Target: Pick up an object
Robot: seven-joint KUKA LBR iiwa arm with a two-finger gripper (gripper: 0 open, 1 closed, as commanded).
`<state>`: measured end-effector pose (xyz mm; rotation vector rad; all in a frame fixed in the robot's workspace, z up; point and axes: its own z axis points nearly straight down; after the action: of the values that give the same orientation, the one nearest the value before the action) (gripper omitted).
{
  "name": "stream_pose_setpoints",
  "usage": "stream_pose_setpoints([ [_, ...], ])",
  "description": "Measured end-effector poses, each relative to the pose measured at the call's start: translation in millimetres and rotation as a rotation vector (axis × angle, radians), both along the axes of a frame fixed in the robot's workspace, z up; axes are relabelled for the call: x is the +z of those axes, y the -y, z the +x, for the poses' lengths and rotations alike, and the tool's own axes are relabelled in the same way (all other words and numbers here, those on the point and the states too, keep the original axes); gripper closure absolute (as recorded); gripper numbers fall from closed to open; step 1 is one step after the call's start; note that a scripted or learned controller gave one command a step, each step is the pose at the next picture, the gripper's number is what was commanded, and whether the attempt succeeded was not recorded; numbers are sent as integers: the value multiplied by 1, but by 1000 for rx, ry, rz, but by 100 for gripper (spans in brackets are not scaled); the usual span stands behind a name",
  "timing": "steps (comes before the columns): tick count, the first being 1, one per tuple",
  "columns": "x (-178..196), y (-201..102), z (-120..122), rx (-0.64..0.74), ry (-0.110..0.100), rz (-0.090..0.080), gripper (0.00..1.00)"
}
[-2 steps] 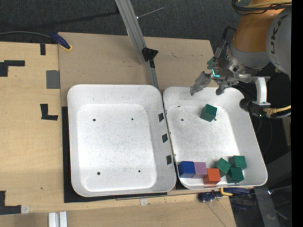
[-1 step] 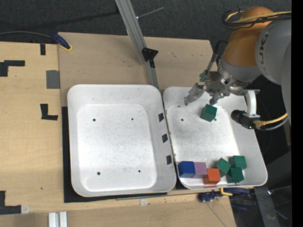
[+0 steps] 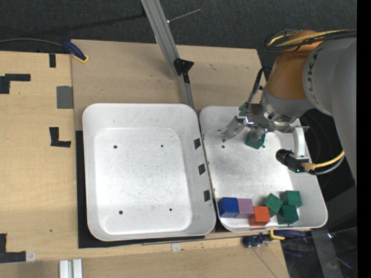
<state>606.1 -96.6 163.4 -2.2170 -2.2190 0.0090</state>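
My gripper [image 3: 246, 130] hangs over the far part of the right bin [image 3: 243, 172], below the orange band of the arm [image 3: 301, 80]. A small teal-green block [image 3: 255, 139] sits right at the gripper's lower side, partly covered by it; whether it is gripped or just lies under the gripper cannot be made out. Along the bin's near edge lie a blue block [image 3: 229, 206], a purple block [image 3: 246, 206], an orange block [image 3: 261, 214] and three green blocks [image 3: 288, 213].
The left bin [image 3: 139, 167] stands beside the right one, with a raised divider edge [image 3: 203, 167] between them. A slanted metal pole [image 3: 168, 39] rises behind the bins. A black cable and connector [image 3: 293, 160] hang at the right bin's right rim.
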Motion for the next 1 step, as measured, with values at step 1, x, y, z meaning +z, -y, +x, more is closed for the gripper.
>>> stream_pose_setpoints([
  [1, -61, 8, -4, -1, -1, 0, 0],
])
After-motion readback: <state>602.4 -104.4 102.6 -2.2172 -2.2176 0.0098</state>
